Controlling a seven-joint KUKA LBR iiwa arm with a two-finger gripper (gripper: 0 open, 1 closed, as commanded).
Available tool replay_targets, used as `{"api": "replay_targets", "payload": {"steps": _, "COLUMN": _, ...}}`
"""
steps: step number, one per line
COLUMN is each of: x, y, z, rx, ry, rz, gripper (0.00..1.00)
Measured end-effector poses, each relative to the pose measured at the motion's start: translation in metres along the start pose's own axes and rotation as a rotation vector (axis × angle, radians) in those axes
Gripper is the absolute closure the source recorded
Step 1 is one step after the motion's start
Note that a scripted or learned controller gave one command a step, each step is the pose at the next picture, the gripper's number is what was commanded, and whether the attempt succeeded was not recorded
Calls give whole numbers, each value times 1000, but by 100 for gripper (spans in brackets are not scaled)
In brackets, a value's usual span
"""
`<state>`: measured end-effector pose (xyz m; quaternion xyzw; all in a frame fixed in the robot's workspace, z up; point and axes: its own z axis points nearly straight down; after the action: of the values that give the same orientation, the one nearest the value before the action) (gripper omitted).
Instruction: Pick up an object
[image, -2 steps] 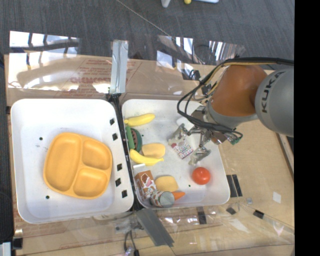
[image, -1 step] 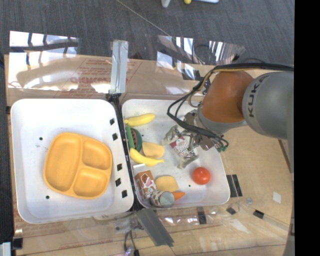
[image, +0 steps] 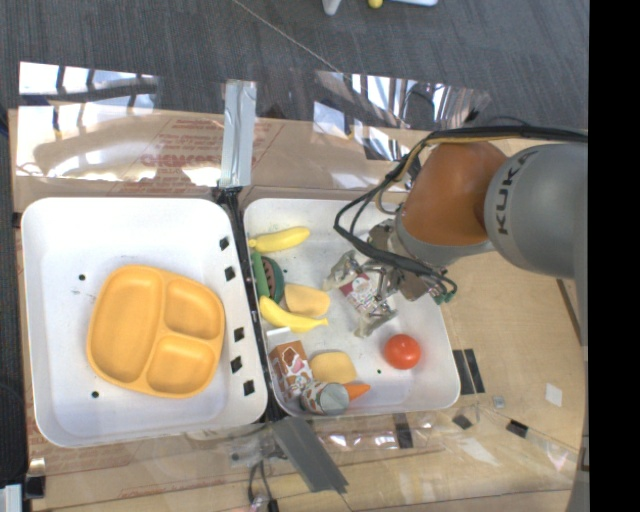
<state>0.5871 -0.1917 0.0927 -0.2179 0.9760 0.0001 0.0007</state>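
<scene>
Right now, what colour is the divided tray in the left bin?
Yellow-orange, plain with no pattern. The divided tray shows clearly in the camera view.

arm (image: 500, 205) over right bin (image: 430, 345), tomato (image: 402, 351)

Right bin (image: 432, 345), white and shallow, strewn with small toy foods. Along its left side: a yellow banana (image: 281, 239) lying near the top, a dark green piece (image: 270, 278) just below, a second banana (image: 290, 317) slanted beneath a pale yellow chunk (image: 306, 299). Near the bottom edge: a brown printed packet (image: 290, 366), a yellow block (image: 333, 367), a grey-topped can (image: 326, 398) on its side, and an orange bit (image: 357, 391), possibly a carrot. Toward the right, apart from the rest: a red tomato (image: 402, 351), round and upright.
</scene>
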Motion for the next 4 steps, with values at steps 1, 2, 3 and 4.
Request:
{"api": "replay_targets", "payload": {"steps": 1, "x": -3, "y": 1, "z": -11, "rx": 2, "ry": -4, "rz": -7, "gripper": 100}}
{"api": "replay_targets", "payload": {"steps": 2, "x": -54, "y": 5, "z": -103, "rx": 5, "ry": -7, "rz": 92, "gripper": 100}}
{"api": "replay_targets", "payload": {"steps": 3, "x": -79, "y": 5, "z": -162, "rx": 4, "ry": -4, "rz": 299, "gripper": 100}}
{"api": "replay_targets", "payload": {"steps": 4, "x": -56, "y": -48, "z": -162, "rx": 4, "ry": -1, "rz": 168, "gripper": 100}}
